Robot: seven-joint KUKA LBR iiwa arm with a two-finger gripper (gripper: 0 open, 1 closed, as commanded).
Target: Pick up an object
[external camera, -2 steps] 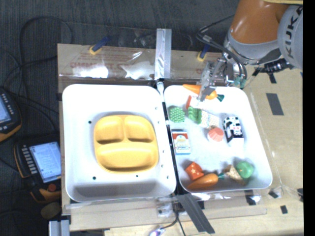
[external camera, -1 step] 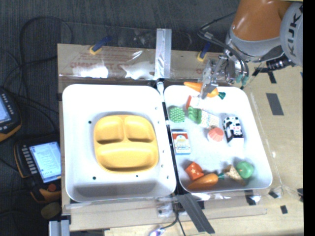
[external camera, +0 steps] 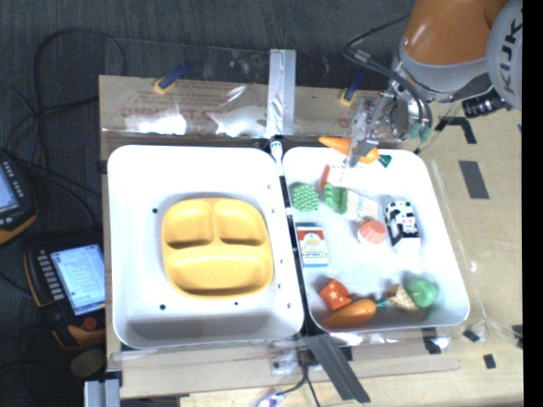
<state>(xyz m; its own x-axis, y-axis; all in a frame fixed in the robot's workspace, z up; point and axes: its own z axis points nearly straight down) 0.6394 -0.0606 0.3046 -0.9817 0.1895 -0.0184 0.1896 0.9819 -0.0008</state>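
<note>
The left bin (external camera: 136, 176) is mostly taken up by a yellow divided tray (external camera: 217, 246), leaving bare floor around its edges. The right bin (external camera: 441, 227) is crowded: green blocks (external camera: 321, 198), a small card box (external camera: 312, 244), a black-and-white cow toy (external camera: 401, 220) and a carrot (external camera: 349, 312) ring a small open patch near its middle.

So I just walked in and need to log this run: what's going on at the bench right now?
A KUKA arm reaches in from the right, its gripper hovering over the far edge of the right bin, beside an orange carrot-like toy. Nothing shows between its fingers, so no pick yet. That bin holds small toys, among them a black-and-white cow and a small carton. The left bin holds a yellow divided tray.
</note>
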